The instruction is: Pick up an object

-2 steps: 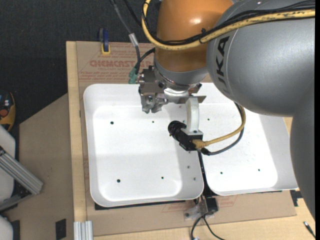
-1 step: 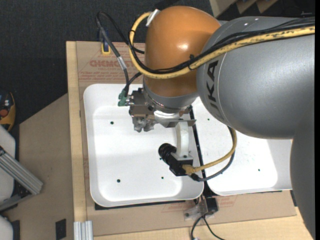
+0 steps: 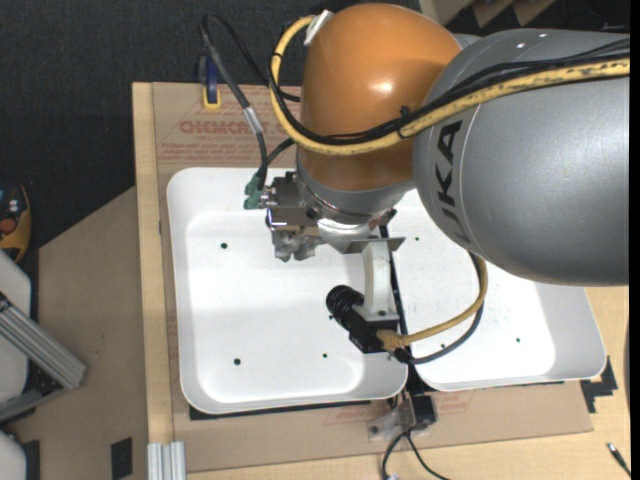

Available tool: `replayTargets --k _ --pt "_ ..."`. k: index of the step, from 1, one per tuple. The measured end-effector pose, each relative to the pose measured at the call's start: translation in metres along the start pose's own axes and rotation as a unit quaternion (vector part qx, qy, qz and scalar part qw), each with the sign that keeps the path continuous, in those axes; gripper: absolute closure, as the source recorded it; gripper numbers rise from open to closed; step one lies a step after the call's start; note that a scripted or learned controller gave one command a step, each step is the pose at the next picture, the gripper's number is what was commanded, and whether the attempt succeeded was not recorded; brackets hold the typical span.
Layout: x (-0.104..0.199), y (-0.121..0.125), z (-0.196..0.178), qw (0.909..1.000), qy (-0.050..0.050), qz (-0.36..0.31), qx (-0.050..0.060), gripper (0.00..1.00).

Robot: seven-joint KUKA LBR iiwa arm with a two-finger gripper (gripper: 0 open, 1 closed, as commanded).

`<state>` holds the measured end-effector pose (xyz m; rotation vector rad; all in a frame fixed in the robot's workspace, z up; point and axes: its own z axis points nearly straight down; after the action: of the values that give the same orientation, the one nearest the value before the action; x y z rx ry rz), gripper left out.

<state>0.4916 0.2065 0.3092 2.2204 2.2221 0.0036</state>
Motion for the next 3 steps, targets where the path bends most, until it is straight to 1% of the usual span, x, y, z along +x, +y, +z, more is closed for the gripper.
replayTargets --k 1,2,3 --pt "-0.031 0.021 -0.074 1.0000 0.001 0.002 -0.004 1.00" --pt "0.010 0.040 0.020 1.0000 -0.002 -0.001 0.005 1.00" --pt "0.019 0.013 0.007 1.0000 -0.001 -0.001 0.003 1.00"
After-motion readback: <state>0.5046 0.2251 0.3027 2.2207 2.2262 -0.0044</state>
